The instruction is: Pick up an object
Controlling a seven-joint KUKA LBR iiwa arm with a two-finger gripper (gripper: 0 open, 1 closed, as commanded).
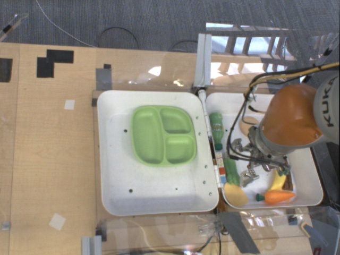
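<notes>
My gripper (252,174) hangs low inside the right bin (313,166), under the arm's orange band (291,116). It sits among several toy foods. A green stick-shaped piece (230,170) lies just left of it, and a pale yellow round piece (236,194) is at its lower left. A yellow banana (278,181) and an orange carrot (278,197) lie at its lower right. A green bottle (215,126) rests along the bin's left wall. The wrist hides what is directly beneath the gripper.
The left bin (117,190) holds a green divided plate (162,135). A tan round object (247,125) lies at the back of the right bin, partly behind the arm's cables. A raised divider (209,142) separates the two bins.
</notes>
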